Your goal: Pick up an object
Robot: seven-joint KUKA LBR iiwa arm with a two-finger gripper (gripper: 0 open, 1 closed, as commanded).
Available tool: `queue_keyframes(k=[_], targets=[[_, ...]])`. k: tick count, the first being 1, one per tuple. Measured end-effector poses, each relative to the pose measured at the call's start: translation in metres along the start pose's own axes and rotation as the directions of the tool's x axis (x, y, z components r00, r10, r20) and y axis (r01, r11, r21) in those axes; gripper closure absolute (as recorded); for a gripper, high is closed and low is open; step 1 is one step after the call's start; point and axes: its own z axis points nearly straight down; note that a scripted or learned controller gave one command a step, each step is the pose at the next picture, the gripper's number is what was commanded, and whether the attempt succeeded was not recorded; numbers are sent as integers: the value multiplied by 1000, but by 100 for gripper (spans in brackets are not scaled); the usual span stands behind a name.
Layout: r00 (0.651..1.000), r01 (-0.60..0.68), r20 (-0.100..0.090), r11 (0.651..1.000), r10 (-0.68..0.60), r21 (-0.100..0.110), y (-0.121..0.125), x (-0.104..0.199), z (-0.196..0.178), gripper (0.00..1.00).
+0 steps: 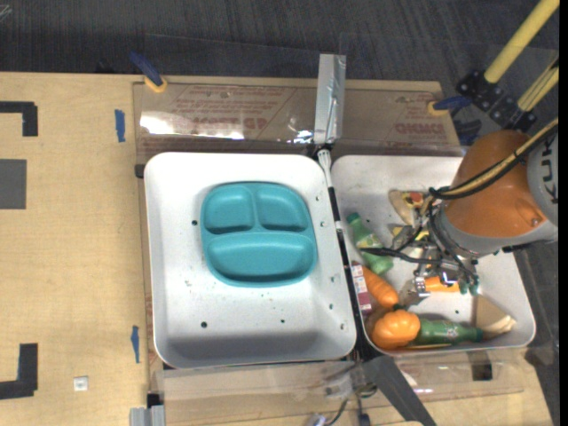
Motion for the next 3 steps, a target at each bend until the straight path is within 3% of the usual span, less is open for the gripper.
queue_keyframes(k=[1,2,3], targets=[[991,-136,11,991,136,1,-7,13,-2,0],[911,-413,-12,911,413,2,-15,-8,1,0],[891,-454,-3,891,454,2,-8,28,0,0]])
